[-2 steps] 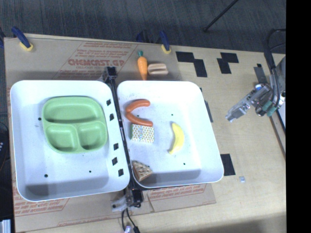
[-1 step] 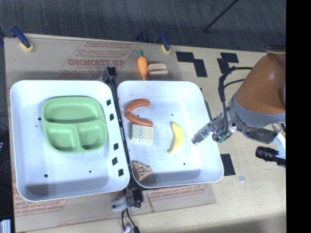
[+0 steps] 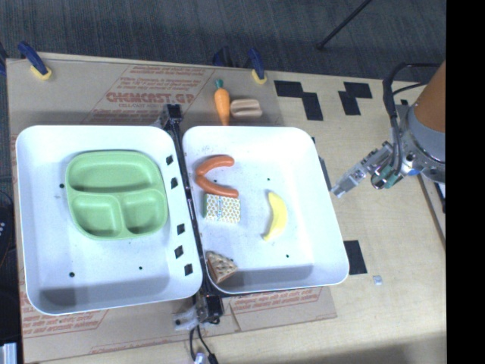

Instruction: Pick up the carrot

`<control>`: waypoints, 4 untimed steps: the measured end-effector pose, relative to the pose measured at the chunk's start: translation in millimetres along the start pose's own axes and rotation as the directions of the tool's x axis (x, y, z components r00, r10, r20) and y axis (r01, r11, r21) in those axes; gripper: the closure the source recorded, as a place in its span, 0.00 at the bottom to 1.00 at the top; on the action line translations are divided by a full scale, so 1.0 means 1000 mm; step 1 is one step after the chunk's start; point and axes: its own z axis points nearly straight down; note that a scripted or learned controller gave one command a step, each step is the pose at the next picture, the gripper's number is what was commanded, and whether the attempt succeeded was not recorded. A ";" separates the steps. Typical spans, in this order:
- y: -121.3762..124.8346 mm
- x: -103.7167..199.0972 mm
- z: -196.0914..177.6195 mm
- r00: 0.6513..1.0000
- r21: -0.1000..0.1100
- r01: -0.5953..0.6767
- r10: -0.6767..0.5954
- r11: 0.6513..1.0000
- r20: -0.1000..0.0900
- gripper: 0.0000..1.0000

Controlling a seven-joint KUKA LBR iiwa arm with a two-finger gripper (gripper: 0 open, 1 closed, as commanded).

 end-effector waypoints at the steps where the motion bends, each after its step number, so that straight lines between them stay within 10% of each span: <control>1: 0.013 0.046 0.095 0.995 0.002 -0.098 0.098 0.995 -0.005 1.00; 2: 0.008 0.038 0.004 0.895 0.002 -0.447 0.447 0.895 -0.001 1.00; 3: 0.052 0.102 0.076 0.870 0.005 -0.494 0.494 0.870 -0.004 1.00; 4: 0.022 0.054 -0.002 0.952 0.001 -0.307 0.307 0.952 -0.001 1.00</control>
